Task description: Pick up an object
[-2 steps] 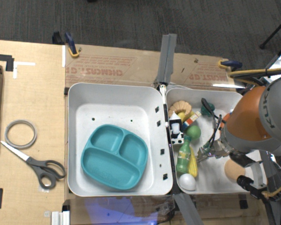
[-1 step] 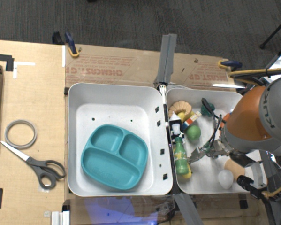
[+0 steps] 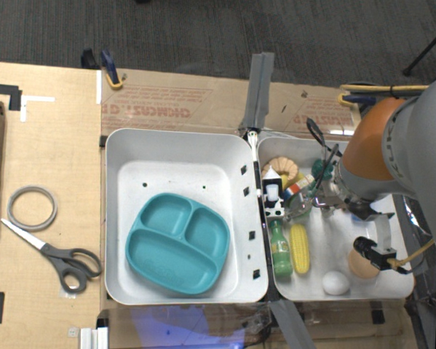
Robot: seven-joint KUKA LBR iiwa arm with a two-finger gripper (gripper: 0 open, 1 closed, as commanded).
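My gripper hangs low in the right bin, at its upper middle, with the grey arm and its orange band behind it. Just below it lie a yellow corn cob and a green bottle, side by side. A tan ring-shaped pastry and a small black-and-white item sit to its left by the bin's wall. A white egg and a brown rounded object rest near the front. The arm hides what lies under the gripper.
The left bin holds a teal divided plate. On the bench to the left lie scissors and a roll of tape. A cardboard sheet lies behind the bins.
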